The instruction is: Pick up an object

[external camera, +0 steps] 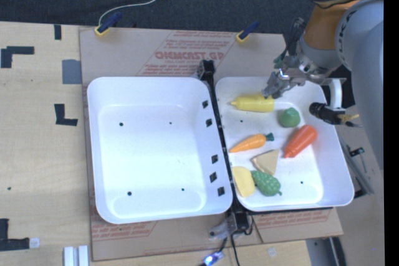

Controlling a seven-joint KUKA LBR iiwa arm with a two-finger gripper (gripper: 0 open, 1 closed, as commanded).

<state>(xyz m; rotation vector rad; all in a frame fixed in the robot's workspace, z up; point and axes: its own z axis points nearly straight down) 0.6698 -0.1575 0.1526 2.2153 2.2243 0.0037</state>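
While the left bin [149, 146] was seen bare, the right bin [312, 193] was seen holding the toys: a yellow block [243, 182], an orange carrot [249, 143], a yellow squash [252, 104], a green bunch [267, 184], a tan wedge [267, 162], a green ball [288, 117] and a red pepper [299, 141]. The gripper [274, 89] was placed just above the squash's right end; whether its jaws were open or closed could not be told.

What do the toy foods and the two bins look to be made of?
Toy foods such as the carrot and red pepper: probably moulded plastic, going by their flat uniform colour and smooth surfaces. Left bin and right bin: likely thin white plastic with rounded rims; the material is uncertain.
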